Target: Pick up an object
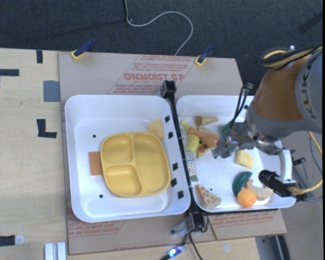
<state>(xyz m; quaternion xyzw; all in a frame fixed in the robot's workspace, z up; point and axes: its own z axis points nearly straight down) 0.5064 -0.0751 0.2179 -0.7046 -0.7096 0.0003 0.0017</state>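
Food pieces fill your right bin point(227, 103): a hot dog point(204, 137) just left of the gripper point(223, 147), a cheese block point(244, 158) just beside it on the right, an orange point(247, 198) and sandwich wedge point(208, 197) nearer the front. Well left, the other bin point(76, 145) holds a yellow divided tray point(135, 163). You cannot tell how the gripper stands.

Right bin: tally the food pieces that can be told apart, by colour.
Orange: 2, a ball and a carrot-like piece
Yellow: 2, a block and a piece
Green: 1
Tan: 2, a slice and a wedge
Total: 7
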